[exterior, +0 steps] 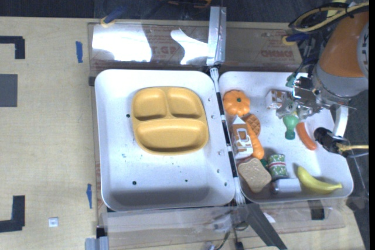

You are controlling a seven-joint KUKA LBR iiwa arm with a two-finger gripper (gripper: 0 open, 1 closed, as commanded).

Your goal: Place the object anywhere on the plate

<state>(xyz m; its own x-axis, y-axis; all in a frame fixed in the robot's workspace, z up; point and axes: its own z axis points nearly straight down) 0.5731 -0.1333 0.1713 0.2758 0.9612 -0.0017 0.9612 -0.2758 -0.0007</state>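
A yellow plate (170, 120) with three compartments lies in the left bin (117, 184). My gripper (293, 107) hangs over the back right part of the right bin (345, 184), far from the plate. A small green toy piece (289, 126) sits right at its tip; whether it is held I cannot tell. An orange-red carrot-like piece (306, 136) lies just to the right of the green one. Nothing lies on the plate.
In the right bin are an orange pumpkin (237, 102), a round cookie (253, 123), a small carton (242, 139), a bread slice (254, 174), a green can (276, 165) and a banana (316, 181). A ridge (221, 126) divides the bins.
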